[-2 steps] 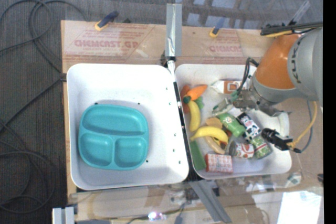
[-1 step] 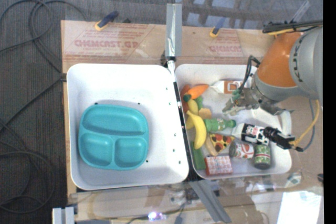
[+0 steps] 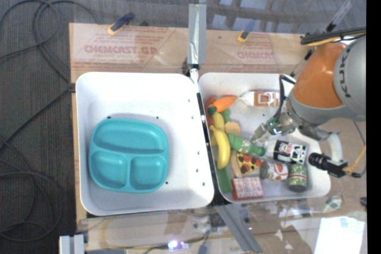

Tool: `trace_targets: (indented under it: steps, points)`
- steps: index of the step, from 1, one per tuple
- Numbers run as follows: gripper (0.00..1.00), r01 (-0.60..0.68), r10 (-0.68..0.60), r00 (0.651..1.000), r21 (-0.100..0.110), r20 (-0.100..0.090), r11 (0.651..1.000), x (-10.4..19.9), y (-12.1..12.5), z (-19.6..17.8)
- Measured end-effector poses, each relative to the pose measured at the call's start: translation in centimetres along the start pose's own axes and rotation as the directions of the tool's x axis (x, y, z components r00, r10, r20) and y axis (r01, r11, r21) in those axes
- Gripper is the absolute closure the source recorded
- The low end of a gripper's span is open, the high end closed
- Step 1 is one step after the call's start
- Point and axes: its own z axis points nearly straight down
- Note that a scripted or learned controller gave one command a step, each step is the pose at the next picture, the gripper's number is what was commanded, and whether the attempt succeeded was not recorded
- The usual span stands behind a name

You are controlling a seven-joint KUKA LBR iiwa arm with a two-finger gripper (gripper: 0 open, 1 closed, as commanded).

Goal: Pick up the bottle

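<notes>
A small white bottle (image 3: pixel 260 98) with an orange-brown label lies on its side at the back of the right bin (image 3: pixel 321 190). My gripper (image 3: pixel 271 128) hangs low in that bin, a little in front of the bottle and slightly to its right, apart from it. The grey arm with its orange band (image 3: pixel 318 83) reaches in from the right and hides the bin's right back corner. Just left of the gripper lies a green toy (image 3: pixel 243 144).
The right bin is crowded: a carrot (image 3: pixel 222 103), bananas (image 3: pixel 220 143), a pizza slice (image 3: pixel 247 162), a red box (image 3: pixel 246 187), a can (image 3: pixel 274 171), a green can (image 3: pixel 296 176) and a black-and-white carton (image 3: pixel 290 152). The left bin (image 3: pixel 119 83) holds a teal divided plate (image 3: pixel 128 154).
</notes>
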Motion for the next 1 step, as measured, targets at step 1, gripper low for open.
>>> trace_targets:
  steps: [1]
  points:
    - [0.0,0.0,0.0,1.0,0.0,-0.001,1.0,0.0,0.0,0.0]
